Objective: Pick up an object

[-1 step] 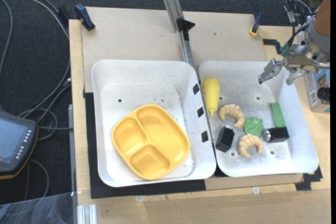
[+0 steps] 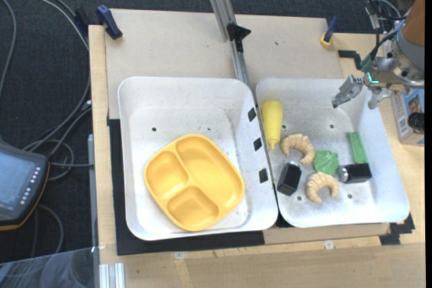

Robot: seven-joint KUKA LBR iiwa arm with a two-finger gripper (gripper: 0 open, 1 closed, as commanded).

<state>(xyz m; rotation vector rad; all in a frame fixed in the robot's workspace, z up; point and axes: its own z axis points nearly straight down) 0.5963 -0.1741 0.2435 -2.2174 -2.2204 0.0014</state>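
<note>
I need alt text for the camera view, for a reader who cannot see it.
A robot gripper, fingers apart and holding nothing, hovers over the right white bin, which holds a yellow bottle, two croissants, and green and black items. The left bin holds a yellow divided plate.

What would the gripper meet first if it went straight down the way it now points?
Probably bare floor of the right bin near its back corner. The open gripper hangs there with nothing between its fingers; the green bar lies a little nearer the camera. Depth is hard to judge from this slant.
</note>
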